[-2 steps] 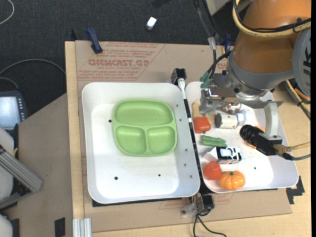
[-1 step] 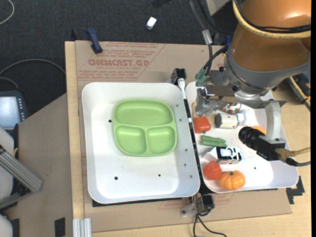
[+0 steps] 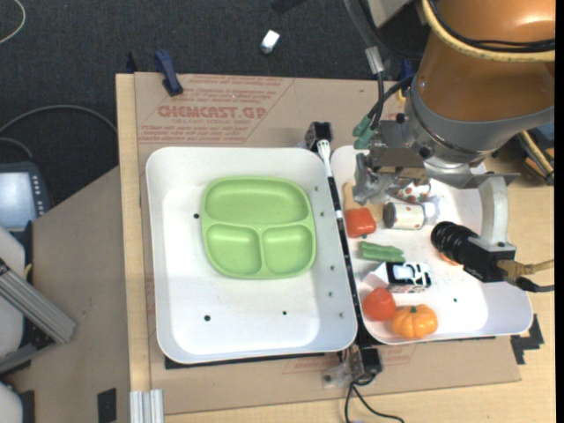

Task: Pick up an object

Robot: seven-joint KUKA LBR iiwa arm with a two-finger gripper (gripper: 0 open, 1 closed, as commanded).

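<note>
Arm's gripper (image 3: 381, 176) hangs over the right bin (image 3: 493, 311), far end, above a red block (image 3: 359, 223). Can't tell its grip state. Green tray (image 3: 259, 227) sits in the left bin (image 3: 176, 263).

— How is the light?
— Bright and even from overhead. The left white bin (image 3: 176, 263) is nearly washed out, with only a soft shadow along its inner wall.

— Any glare?
— A broad highlight gleams on the arm's orange band (image 3: 493, 11); the green divided tray (image 3: 258, 227) shows a mild sheen.

— Sharpness?
— Moderate. The small things in the right white bin (image 3: 502, 311) look slightly soft, and the dark floor (image 3: 70, 25) loses detail.
</note>
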